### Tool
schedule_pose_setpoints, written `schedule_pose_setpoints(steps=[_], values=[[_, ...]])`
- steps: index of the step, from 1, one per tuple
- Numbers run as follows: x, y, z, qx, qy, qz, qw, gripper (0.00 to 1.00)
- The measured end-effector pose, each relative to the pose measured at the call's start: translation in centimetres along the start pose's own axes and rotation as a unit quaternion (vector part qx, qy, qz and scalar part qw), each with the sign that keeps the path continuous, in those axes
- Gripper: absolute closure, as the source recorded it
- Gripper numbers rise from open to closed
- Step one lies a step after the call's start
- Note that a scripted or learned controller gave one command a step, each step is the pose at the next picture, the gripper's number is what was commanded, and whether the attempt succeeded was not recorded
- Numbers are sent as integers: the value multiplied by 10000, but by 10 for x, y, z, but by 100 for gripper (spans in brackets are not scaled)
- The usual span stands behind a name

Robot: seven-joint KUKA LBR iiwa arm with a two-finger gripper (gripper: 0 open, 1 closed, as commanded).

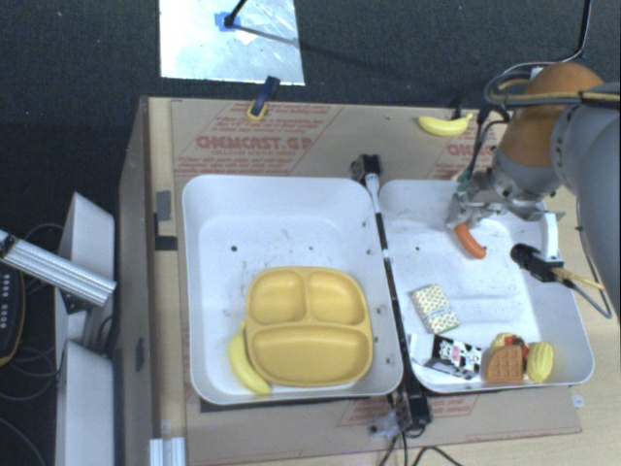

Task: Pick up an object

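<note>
While our gripper hung low in the right bin, we couldn't tell how its jaws stood. An orange sausage lay just below it; closing off-centre could roll that toy away.

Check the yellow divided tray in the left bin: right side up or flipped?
Right side up: the yellow tray shows three open compartments facing the camera, lying flat in the left bin.
</note>
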State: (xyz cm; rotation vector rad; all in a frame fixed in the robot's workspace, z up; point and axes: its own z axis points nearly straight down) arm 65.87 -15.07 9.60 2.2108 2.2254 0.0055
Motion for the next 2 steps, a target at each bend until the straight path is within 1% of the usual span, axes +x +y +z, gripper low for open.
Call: schedule_pose_setpoints(steps=[1, 2], values=[[44, -16, -63, 4, 5, 6, 10000, 100], [98, -66, -89, 19, 9, 10, 10000, 100]])
